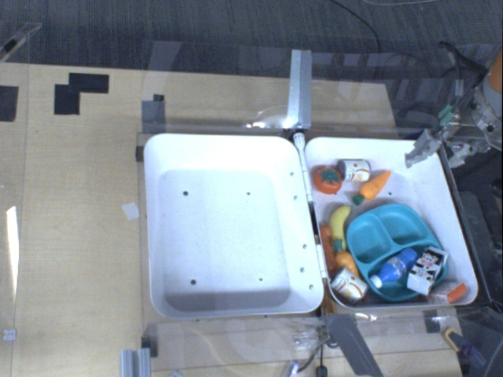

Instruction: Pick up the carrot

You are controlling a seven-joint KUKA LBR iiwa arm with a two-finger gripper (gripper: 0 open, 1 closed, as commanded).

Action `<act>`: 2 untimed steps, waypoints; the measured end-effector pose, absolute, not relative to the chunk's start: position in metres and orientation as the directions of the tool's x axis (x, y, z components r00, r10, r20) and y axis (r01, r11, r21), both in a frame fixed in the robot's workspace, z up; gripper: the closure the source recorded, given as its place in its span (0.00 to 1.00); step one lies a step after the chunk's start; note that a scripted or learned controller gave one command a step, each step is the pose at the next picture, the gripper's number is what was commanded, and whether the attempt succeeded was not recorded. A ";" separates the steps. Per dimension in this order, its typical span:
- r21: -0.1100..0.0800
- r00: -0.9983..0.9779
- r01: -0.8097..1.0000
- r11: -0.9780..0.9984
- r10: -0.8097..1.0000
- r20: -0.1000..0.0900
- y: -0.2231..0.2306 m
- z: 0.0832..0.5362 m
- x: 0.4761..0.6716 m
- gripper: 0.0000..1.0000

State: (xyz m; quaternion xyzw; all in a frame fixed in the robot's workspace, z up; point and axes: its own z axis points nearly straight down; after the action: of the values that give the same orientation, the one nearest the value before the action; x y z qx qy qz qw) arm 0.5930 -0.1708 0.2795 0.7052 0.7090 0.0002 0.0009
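The carrot (376,184) is orange with a green stub at its lower left end. It lies tilted in the upper part of the right bin (452,203), between a small can (354,169) and the blue divided plate (393,238). My gripper (436,151) hangs over the bin's upper right corner, well to the right of the carrot and above it. It is open, its fingers are spread, and nothing is between them.
A tomato (328,179) sits left of the carrot, with a banana (339,222) below it. The plate holds a blue bottle (393,269) and a patterned box (428,267). A second can (348,285) lies at the lower left. The left bin (157,210) adjoins it.
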 end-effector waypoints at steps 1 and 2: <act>0.001 0.051 0.999 -0.051 0.999 0.000 -0.152 0.196 0.658 0.00; 0.028 -0.034 0.999 0.035 0.999 -0.006 -0.141 0.127 0.673 0.00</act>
State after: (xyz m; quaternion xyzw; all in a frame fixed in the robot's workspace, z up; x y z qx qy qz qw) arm 0.6734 -0.1412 0.1270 0.6947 0.7191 0.0083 0.0119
